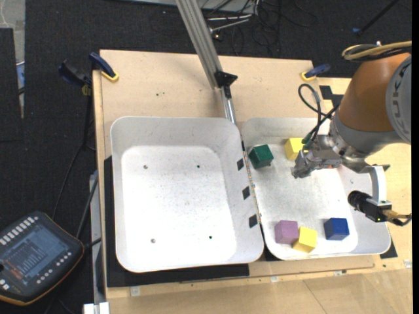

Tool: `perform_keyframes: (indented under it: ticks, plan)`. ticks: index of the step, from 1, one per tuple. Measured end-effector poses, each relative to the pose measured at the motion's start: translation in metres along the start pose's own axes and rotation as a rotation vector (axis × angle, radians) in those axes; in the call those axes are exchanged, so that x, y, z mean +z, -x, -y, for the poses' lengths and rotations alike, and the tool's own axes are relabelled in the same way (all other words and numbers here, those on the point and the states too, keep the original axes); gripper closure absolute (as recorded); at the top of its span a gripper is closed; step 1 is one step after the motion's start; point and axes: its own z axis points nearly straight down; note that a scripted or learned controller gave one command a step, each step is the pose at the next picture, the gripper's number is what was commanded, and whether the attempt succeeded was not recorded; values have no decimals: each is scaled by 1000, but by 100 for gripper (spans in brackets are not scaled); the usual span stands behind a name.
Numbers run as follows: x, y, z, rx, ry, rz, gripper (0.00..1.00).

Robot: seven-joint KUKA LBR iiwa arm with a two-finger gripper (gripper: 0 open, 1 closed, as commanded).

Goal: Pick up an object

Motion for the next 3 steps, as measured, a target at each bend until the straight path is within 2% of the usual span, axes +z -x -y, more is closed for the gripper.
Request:
perform_keyframes:
  ticks: [1,2,3]
  plan:
    - [2,-48,-30,1,0,0,100]
    - [-11,-98,-56,1,2,0,100]
    - [-5,-149,-71,1,0,0,100]
